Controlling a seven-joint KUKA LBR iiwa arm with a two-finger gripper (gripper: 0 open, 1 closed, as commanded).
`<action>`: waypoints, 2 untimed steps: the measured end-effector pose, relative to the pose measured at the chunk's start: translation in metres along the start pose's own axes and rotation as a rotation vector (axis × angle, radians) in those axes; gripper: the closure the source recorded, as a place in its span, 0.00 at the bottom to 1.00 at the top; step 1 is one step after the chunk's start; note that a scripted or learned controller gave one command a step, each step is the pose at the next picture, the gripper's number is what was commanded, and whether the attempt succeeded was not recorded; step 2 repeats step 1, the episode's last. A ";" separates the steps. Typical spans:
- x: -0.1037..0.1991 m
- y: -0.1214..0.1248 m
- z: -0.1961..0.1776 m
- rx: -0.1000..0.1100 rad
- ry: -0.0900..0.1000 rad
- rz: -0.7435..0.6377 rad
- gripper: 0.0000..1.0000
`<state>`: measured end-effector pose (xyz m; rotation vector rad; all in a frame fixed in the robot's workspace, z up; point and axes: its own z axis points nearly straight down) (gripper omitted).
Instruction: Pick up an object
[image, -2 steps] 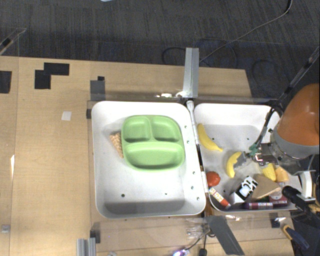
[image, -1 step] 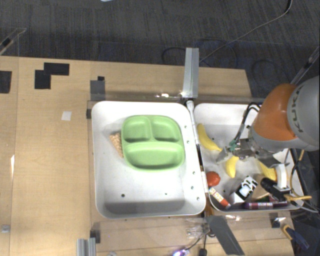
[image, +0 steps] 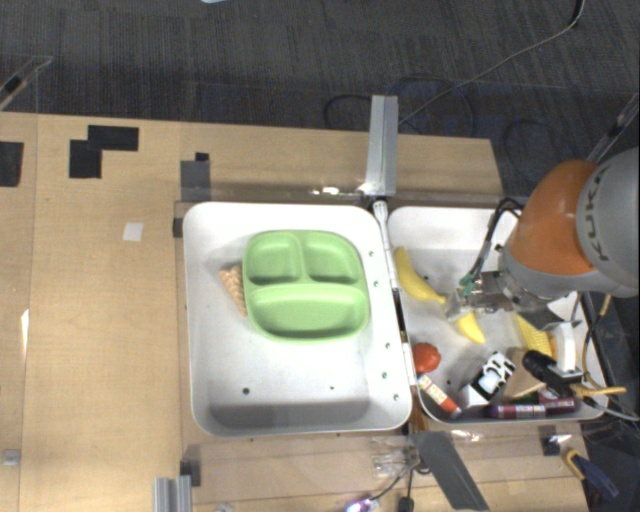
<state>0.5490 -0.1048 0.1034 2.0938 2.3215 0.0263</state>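
The right bin (image: 440, 235) holds several small objects. A yellow banana (image: 415, 280) lies along its left side. A small yellow piece (image: 470, 326) sits near the middle, and a red tomato-like ball (image: 427, 356) rests below the banana. My gripper (image: 472, 297) hangs low in this bin, just above the small yellow piece and right of the banana. The grey wrist and orange band (image: 555, 235) hide whatever lies beneath them.
The left bin (image: 290, 395) carries a green divided plate (image: 303, 283) with a brown textured item (image: 233, 287) poking out at its left. Along the right bin's front lie a red-capped marker (image: 440, 392), a black-and-white toy (image: 492, 374), a dark pen (image: 530, 407) and another yellow item (image: 533, 335).
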 end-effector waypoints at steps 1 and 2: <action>0.043 0.041 -0.082 0.017 -0.001 0.061 1.00; 0.043 0.041 -0.082 0.017 -0.001 0.061 1.00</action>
